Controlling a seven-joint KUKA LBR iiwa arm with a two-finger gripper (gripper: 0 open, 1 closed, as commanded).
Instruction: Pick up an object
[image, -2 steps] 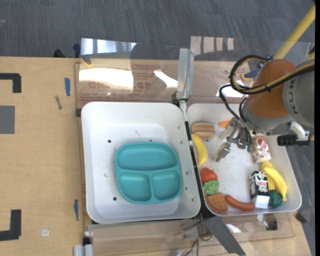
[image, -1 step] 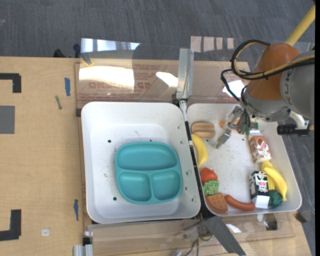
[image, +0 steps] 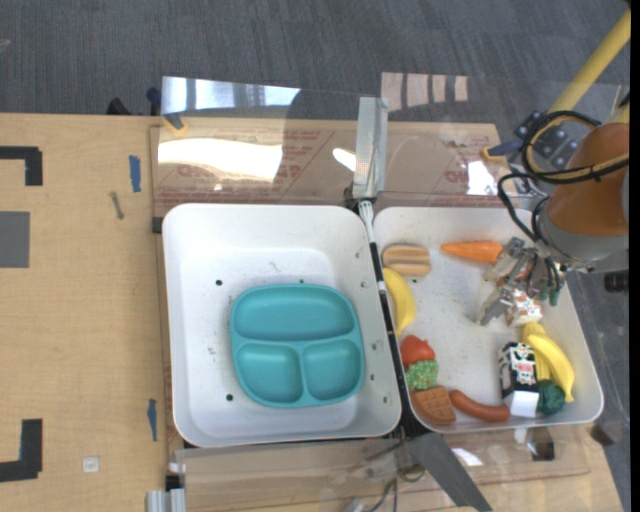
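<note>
A: Where is the pincer (image: 512, 290) sitting, and is it gripping anything?

B: It is hanging over the right bin (image: 455, 295), near that bin's far right side, just below the carrot (image: 472, 252). Its metal fingers are looking splayed apart, and nothing is showing between them, so I am reading it as released and carrying nothing.

A: So what is it going for?

B: I am judging that any piece of toy food there will do. They are all lying loose in the right bin: a banana (image: 552, 360) by the right wall, a small black-and-white carton (image: 517, 366) touching it, a sausage (image: 478, 405) along the near edge, another banana (image: 400, 298) leaning against the divider beside a hot dog bun (image: 406, 259).

A: Why is the left bin (image: 200, 300) holding just that tray?

B: Probably as the drop-off side. The teal divided plate (image: 297, 343) is lying flat with three shallow hollows.

A: How will the pieces be handling?

B: They are looking like smooth, glossy moulded plastic, rounded and light. The curved bananas may be slipping out of a narrow grip; the boxy carton is offering flatter sides. The surface (image: 70, 300) around the bins is looking like plain brown board.
</note>
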